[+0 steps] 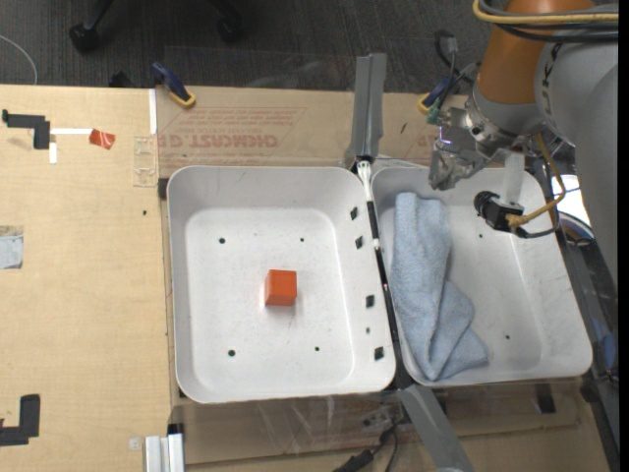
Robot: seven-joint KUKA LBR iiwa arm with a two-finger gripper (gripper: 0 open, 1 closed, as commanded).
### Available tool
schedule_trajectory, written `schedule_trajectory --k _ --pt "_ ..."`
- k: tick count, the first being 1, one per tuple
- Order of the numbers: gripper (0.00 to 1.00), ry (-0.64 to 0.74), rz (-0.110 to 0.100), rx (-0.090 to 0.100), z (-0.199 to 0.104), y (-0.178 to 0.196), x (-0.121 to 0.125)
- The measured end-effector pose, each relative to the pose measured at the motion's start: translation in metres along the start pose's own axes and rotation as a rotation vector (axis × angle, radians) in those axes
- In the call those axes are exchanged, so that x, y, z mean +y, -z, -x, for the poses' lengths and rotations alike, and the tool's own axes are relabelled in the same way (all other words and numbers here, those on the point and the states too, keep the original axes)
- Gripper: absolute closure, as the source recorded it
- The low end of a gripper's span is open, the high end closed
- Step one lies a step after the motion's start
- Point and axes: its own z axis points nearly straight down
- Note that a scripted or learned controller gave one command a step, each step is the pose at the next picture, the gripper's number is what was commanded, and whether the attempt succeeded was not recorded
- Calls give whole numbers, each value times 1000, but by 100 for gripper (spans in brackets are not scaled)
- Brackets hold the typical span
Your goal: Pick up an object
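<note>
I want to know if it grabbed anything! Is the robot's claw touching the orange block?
Apart. The camera view shows the gripper over the right bin, while the orange block sits alone in the left bin.

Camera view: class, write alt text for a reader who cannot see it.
A grey arm's gripper hangs over the far edge of the right bin, just above a crumpled light-blue towel. An orange cube sits alone in the left bin.

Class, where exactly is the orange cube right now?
The orange cube lies near the middle of the left bin, apart from the towel in the right bin.
</note>
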Motion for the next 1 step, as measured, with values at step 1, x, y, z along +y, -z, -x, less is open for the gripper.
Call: schedule_trajectory --k 1 --pt "100 -41 -1 1 19 -9 4"
